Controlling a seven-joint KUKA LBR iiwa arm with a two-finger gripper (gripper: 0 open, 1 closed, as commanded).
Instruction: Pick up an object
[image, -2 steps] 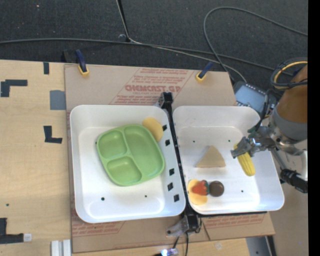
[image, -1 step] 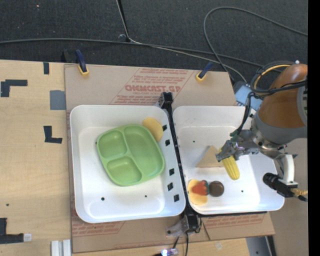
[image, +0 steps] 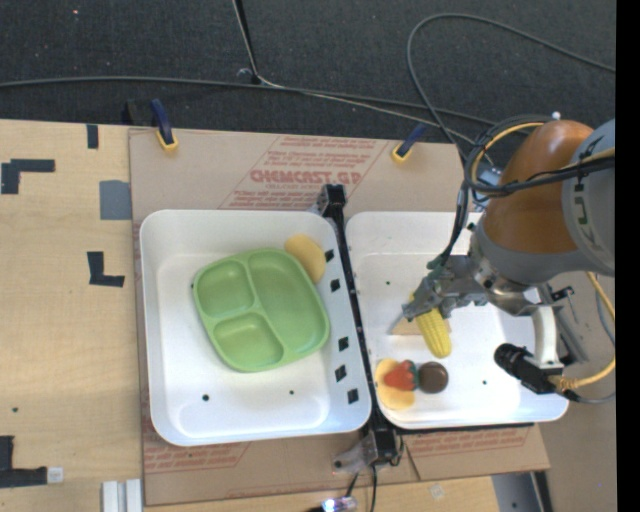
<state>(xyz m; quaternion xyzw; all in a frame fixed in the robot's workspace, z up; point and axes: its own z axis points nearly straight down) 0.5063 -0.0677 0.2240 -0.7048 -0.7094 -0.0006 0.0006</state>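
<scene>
The gripper (image: 432, 305) is clenching the upper end of a toy corn cob (image: 435, 333) in the right bin (image: 470, 405), near a red-and-yellow toy (image: 397, 383) and a brown ball (image: 432, 377). The left bin (image: 165, 330) is holding a green divided tray (image: 261, 309) and a yellow lemon (image: 306, 255).

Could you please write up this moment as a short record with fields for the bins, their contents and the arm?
left bin: holds a green divided tray and a yellow item by the tray's far right corner
right bin: holds a corn cob, a red piece, a brown round piece and a yellow piece
arm: reaches in from the right over the right bin
hand: directly at the corn cob's upper end; grip cannot be judged
cluster: red, brown and yellow pieces lie together near the bin's front left
</scene>
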